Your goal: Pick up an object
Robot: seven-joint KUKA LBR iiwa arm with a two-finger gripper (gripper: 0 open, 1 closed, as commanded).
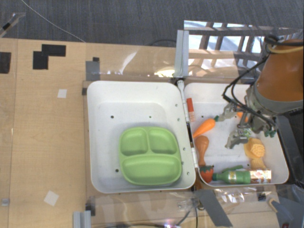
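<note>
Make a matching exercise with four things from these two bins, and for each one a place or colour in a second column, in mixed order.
Things:
1. divided plate
2. carrot
3. bottle
4. red marker

Descriptions:
A. green glass, lying on its side at the near edge of the right bin
B. orange, close to the divider in the right bin
C. light green, in the left bin
D. lies along the divider, in the far part of the right bin

Pairs: 1-C, 2-B, 3-A, 4-D

plate (pixel 150 156) in left bin (pixel 102 99) | carrot (pixel 205 126), bottle (pixel 237 176) in right bin (pixel 209 96)
</note>
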